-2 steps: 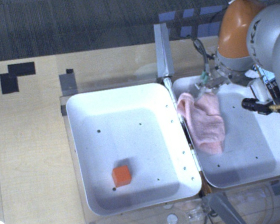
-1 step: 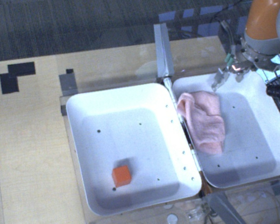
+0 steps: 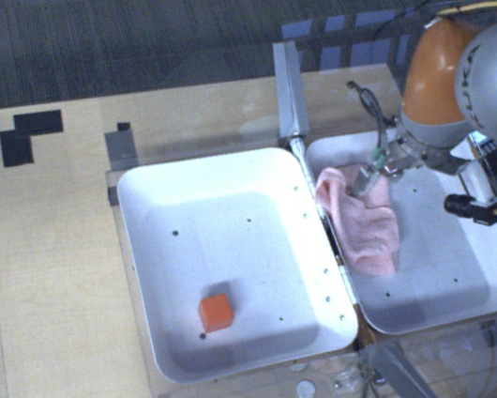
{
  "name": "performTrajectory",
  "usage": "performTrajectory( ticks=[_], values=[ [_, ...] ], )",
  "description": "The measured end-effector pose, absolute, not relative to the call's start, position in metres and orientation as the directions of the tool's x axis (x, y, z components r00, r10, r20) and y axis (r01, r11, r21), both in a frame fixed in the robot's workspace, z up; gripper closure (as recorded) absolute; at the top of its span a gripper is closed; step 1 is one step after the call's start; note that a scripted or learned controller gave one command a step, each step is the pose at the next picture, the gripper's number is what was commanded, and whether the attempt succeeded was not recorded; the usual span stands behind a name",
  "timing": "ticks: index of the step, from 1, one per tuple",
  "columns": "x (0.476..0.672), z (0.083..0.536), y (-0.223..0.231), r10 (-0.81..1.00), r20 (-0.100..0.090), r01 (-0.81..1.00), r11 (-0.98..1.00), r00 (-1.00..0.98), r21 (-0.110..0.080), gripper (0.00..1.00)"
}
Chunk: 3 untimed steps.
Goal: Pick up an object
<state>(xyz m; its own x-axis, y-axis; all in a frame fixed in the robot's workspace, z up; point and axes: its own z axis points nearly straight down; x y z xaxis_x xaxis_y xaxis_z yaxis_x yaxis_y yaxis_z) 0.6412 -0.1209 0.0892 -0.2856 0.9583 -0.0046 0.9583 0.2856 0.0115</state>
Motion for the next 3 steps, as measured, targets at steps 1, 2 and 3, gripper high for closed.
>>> performTrajectory(
  ticks=[1, 2, 3],
  values=[
    [0.668, 0.088, -0.095, 0.944, -0.005, 0.944, 0.330, -0.330, -0.003, 0.00],
    [0.673, 0.103, -0.093, 0.942, -0.010, 0.942, 0.335, -0.334, 0.013, 1.00],
    [0.671, 0.101, -0.089, 0.941, -0.001, 0.941, 0.337, -0.337, 0.004, 0.00]
  ],
)
